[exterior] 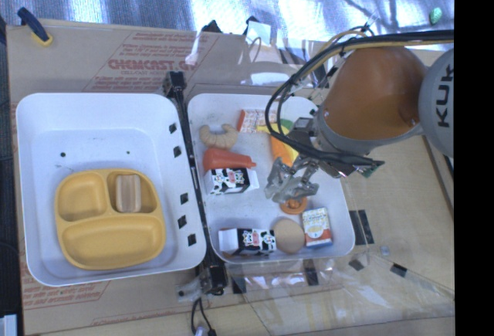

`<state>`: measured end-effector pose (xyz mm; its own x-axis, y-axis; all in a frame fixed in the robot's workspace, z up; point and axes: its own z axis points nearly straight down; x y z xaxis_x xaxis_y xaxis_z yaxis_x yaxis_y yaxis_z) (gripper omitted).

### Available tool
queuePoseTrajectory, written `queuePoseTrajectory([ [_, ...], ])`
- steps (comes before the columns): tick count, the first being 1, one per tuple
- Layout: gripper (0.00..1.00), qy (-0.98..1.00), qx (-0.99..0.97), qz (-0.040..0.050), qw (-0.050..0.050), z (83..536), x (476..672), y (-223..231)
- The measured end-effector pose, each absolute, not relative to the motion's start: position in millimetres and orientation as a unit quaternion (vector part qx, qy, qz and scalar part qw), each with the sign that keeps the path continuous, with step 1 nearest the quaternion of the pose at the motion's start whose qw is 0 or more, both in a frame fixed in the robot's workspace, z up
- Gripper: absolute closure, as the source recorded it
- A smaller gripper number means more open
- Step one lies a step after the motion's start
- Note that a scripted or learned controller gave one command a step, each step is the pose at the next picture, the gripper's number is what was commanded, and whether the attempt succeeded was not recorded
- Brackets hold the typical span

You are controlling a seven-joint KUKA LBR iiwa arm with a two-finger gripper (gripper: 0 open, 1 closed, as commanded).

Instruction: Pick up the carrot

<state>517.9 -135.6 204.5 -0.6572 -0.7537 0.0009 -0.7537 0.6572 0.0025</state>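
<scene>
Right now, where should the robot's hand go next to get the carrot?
Probably toward the left bin's side: the carrot lies near the right bin's left wall, above a milk carton, while the gripper hangs mid-bin over an orange slice, apart from the carrot.

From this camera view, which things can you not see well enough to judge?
- Pincer: blurred metal; open or shut, cannot tell.
- Orange disc: partly under the pincer, identity unclear.
- Yellow-green item: partly covered by the wrist and cables.
- Small box: print too small to read.
</scene>
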Motion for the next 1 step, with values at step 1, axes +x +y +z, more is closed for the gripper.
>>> queuePoseTrajectory([
  [1,1.0,-0.961,0.276,0.0011,-0.003,244.6,511.7,-106.2],
])
